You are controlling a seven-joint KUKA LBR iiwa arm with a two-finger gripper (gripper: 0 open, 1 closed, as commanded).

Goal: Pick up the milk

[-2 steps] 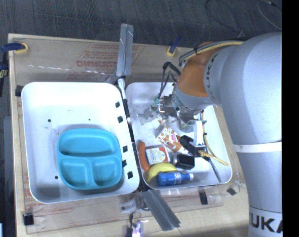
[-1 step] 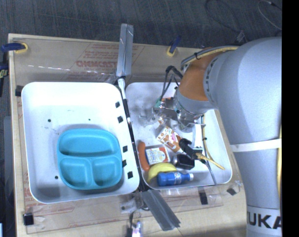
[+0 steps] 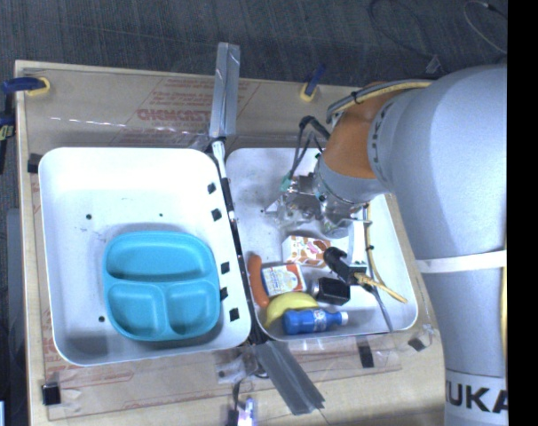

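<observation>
- The big grey arm (image 3: 447,167) reaches in from the right, over the right bin (image 3: 251,185).
- It has an orange band (image 3: 349,145) just above the wrist.
- The gripper (image 3: 306,205) hangs low over the middle of the right bin.
- It is a small shiny jumble from here, so I cannot tell if it is wide or narrow. I can see nothing held in it.
- The milk carton (image 3: 306,248) looks like the white box with orange marks. It lies flat in the right bin, just on the near side of the gripper. I cannot tell if the two touch.
- A small box (image 3: 281,280) with a red edge lies just beside the milk carton, nearer the front.
- A long orange stick (image 3: 257,278) lies along the left wall of that bin.
- A yellow fruit (image 3: 291,303) sits by the front wall, and a blue bottle (image 3: 312,320) lies on its side right next to it.
- The left bin (image 3: 118,185) has a blue tray (image 3: 162,284) in it. The tray has three parts.
- Both bins sit side by side on the bench (image 3: 118,105).
</observation>
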